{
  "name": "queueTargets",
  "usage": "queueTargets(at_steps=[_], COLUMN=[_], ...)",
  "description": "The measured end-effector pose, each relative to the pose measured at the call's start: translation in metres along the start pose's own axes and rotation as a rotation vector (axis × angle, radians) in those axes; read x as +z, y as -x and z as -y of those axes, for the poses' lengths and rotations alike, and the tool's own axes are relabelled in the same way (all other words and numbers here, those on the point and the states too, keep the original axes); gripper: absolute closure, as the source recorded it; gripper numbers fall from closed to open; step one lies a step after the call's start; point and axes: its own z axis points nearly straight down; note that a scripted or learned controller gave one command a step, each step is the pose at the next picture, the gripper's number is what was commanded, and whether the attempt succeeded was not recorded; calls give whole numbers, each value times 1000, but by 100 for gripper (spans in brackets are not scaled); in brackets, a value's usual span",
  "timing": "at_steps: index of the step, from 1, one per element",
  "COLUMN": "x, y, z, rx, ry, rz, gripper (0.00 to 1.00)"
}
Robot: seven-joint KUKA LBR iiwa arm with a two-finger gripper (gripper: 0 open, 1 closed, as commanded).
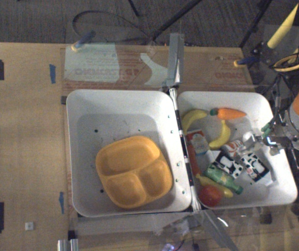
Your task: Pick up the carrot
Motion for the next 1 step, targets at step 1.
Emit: queueTargets(at_steps=[1], x=[45], y=[-40], z=[-64], rx=[76], ry=[3], rz=[2], gripper=[0])
